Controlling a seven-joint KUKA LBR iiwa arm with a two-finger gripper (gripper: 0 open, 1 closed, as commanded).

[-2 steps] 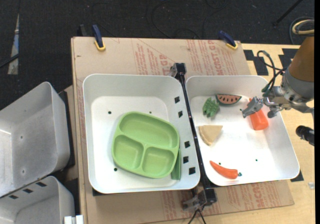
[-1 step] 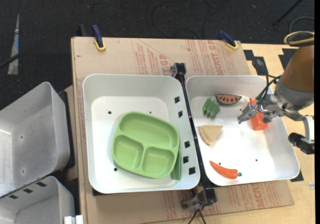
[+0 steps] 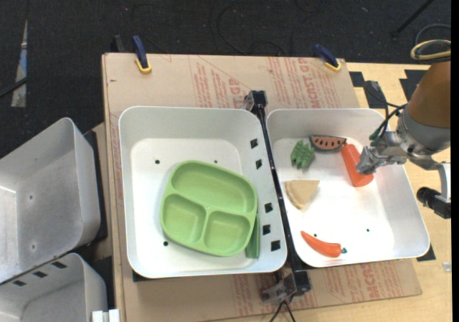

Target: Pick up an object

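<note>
The arm is cut off by the right edge; the gripper hides part of the orange stick.

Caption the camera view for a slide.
Gripper beside a carrot in the right bin; green tray in the left.

arm reaching in from right, pincer lowered, tilted leftward.

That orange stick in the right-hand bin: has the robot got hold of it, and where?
It cannot be told. The gripper sits right at the orange stick, about midway along its right side, but whether it clasps it is too small to see.
</note>
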